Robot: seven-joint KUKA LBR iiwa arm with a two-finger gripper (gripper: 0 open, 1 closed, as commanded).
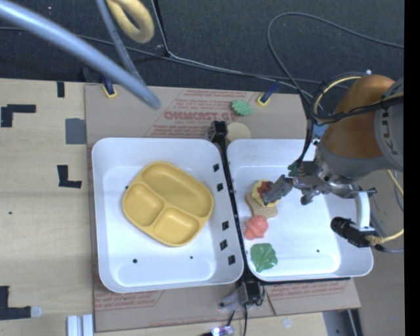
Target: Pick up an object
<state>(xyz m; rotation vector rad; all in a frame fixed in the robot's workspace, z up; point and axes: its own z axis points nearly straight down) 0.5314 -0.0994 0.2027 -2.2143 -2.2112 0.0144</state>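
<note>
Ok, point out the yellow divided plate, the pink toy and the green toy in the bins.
yellow divided plate point(168, 202): camera view, on the ridge where its compartments meet.
pink toy point(256, 227): camera view, on its middle.
green toy point(263, 256): camera view, on its top face.

The two-finger gripper point(277, 191) is dark and small against the cream toy with red top point(262, 197); contact between them can't be told. The grey arm with orange band point(357, 131) is cut by the right edge and hides the right bin's point(289, 266) far right corner. Blurred grey bar point(79, 47) and yellowish loop point(133, 18), far left, cut by the top edge, unidentifiable.
</note>
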